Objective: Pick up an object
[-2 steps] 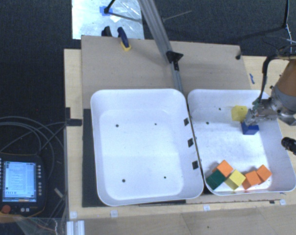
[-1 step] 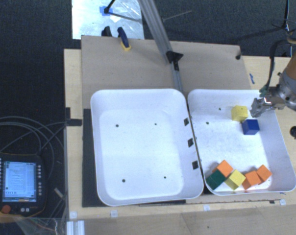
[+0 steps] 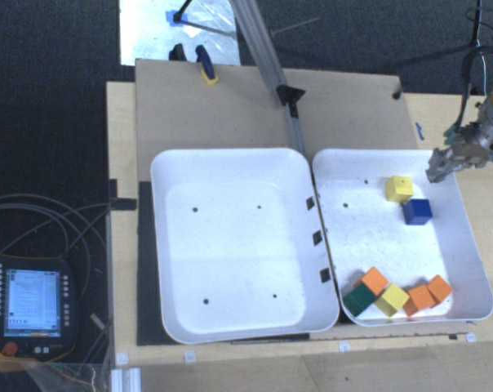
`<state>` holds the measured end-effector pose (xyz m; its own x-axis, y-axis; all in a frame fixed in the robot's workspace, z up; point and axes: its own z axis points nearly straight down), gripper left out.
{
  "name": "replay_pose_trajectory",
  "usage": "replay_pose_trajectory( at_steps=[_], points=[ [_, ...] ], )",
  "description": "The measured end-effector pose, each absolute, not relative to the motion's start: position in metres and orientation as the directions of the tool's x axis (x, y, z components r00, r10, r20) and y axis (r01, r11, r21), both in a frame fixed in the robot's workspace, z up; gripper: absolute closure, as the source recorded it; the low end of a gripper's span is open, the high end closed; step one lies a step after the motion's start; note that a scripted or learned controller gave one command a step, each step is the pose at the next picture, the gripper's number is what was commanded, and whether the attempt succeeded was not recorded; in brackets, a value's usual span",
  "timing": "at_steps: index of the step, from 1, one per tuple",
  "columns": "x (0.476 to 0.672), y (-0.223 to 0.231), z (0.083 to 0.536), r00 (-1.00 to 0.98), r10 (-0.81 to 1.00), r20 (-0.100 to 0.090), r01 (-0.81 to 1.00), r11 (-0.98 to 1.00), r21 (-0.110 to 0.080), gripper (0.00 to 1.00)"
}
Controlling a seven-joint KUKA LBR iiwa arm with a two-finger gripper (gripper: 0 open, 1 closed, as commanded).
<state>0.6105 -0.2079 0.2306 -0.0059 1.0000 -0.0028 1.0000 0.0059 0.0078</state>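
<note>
A pale wooden worktop stands on dark carpet, carrying two white bins. The right bin holds coloured blocks. The gripper hovers at its upper right rim; whether it grips anything cannot be told.

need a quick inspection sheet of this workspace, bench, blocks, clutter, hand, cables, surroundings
surface: bench bears left bin and right bin side by side
job's things: in the right bin, yellow block and blue block near the far side; orange block, green block, a second yellow block and two more orange blocks clustered at the near edge
clutter: yellow-handled clamp at the bench's far edge
hand: hand over the right bin's far right corner, holding nothing visible
cables: loose cables on the floor
surroundings: control pendant, dark carpet
</note>
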Motion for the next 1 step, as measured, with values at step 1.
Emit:
replay_pose_trajectory(
  at_steps=[1],
  points=[
    [0.6038, -0.2035, 0.2887, -0.006, 1.000, -0.003, 1.000, 0.006, 0.009, 1.00]
  ],
)
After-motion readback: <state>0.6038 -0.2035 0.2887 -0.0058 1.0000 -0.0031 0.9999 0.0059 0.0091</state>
